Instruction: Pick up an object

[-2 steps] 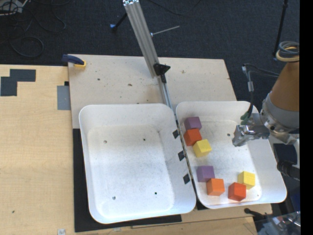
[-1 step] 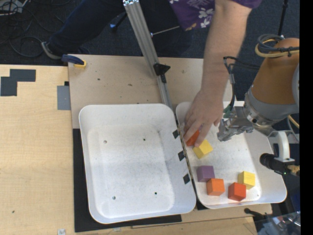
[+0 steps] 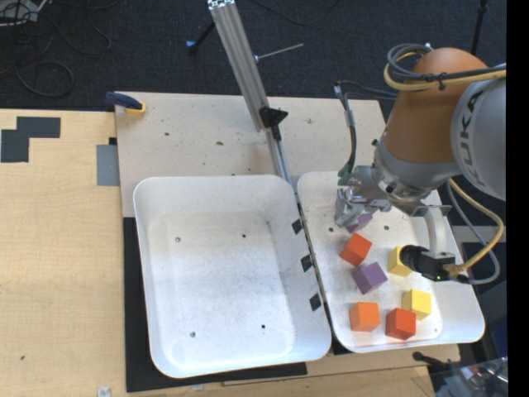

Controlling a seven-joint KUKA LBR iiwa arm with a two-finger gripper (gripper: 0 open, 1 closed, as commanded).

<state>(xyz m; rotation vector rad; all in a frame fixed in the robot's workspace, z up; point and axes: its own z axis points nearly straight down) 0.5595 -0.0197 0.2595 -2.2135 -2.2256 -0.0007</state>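
The right bin (image 3: 463,325) holds several small blocks: an orange-red cube (image 3: 357,249), a purple cube (image 3: 369,277), an orange cube (image 3: 364,316), a red cube (image 3: 401,323), a yellow cube (image 3: 417,303) and a yellow piece (image 3: 400,260) partly behind a black fitting. My gripper (image 3: 355,211) hangs over the far part of this bin, just above and behind the orange-red cube. A purplish bit shows at its tips, too small to identify.
The left bin (image 3: 165,197) lies beside the right one, with black clips along the shared edge. A slanted aluminium bar (image 3: 244,64) rises behind the bins. A blue and yellow clamp (image 3: 126,102) sits at the bench's far left corner. Cables hang at the right.
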